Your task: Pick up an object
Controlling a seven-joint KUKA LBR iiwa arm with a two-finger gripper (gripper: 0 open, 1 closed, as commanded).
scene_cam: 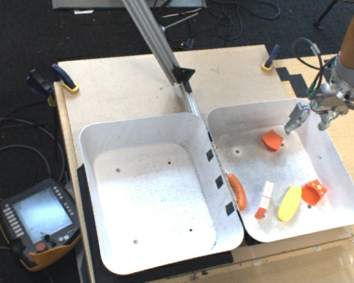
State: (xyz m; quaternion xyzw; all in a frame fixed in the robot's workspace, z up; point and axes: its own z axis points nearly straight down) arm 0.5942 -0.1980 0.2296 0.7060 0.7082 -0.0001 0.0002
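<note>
The right bin (pixel 334 156) holds several objects. An orange block (pixel 272 140) lies near its back middle. An orange sausage-shaped piece (pixel 237 190) rests by the left wall. A small white and red stick (pixel 264 199) lies beside a yellow banana-like piece (pixel 289 202). A red and orange piece (pixel 314 192) sits near the right wall. My gripper (pixel 310 119) hangs above the bin's back right part, just right of the orange block. Its two fingers stand apart with nothing between them.
The left bin (pixel 94 148) stands alongside. A slanted metal rail (pixel 153 37) runs from the back down to the gap between the bins. Clamps (pixel 65 81) sit at the bench's back corners. A teach pendant (pixel 38 220) lies off the bench's left.
</note>
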